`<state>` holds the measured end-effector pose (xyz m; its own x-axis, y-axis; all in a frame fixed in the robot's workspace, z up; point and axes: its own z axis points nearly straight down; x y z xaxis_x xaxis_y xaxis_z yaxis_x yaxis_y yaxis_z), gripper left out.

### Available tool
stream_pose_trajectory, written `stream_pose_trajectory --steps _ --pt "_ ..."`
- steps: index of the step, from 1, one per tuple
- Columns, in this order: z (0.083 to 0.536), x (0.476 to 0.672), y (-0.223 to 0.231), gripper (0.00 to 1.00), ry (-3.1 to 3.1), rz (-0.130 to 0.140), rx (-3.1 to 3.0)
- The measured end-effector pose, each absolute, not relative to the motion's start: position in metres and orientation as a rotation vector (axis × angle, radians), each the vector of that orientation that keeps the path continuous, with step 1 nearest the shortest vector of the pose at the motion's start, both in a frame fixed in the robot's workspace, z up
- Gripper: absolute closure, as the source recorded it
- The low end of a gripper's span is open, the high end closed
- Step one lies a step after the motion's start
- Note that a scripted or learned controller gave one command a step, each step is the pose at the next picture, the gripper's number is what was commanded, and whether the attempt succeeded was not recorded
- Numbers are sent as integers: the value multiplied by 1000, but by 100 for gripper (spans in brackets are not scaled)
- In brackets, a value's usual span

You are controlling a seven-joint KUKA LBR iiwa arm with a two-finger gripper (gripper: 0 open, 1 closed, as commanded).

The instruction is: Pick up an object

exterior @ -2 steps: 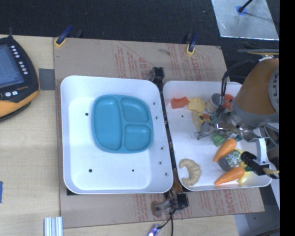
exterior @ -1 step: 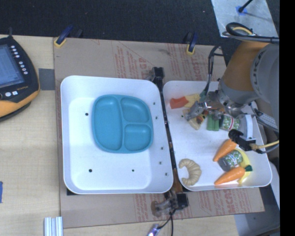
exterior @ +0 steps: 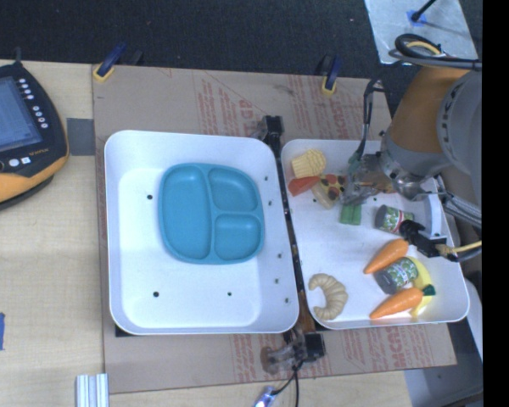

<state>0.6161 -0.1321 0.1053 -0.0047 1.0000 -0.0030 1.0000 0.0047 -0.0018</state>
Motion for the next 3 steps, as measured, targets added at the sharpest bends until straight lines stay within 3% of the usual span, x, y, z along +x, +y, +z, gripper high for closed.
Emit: stream_pose_trajectory --steps 1,2,3 --pt "105 616 -132 0 2226 -6 2216" --pt "115 616 -133 100 2227 -7 2216" --pt "115 616 -133 0 2227 -7 2216"
